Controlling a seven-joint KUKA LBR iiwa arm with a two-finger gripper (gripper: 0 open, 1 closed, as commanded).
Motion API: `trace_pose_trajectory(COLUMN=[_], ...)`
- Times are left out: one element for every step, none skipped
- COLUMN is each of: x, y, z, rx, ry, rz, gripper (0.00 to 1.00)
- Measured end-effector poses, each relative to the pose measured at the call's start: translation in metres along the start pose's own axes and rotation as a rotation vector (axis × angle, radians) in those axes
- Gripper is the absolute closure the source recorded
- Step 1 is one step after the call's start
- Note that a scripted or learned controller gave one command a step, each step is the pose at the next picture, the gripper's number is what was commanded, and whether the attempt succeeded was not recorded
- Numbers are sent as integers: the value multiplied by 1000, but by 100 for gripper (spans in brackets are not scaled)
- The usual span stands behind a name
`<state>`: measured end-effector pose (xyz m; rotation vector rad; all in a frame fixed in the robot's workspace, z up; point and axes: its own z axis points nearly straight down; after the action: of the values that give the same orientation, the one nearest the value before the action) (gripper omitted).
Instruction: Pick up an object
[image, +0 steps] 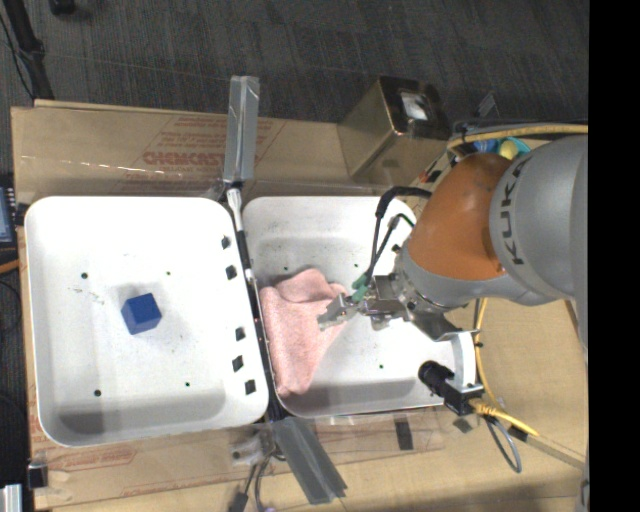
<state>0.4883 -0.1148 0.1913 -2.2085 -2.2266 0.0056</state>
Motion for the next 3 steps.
trace_pose_trajectory(x=[-19,-24,-61], y=[61,92,66], z=[95,98,99], rx=[-2,-6,-3], ry=[-1,-1,0], rz=[-9,-100,-189], gripper=[0,0,0])
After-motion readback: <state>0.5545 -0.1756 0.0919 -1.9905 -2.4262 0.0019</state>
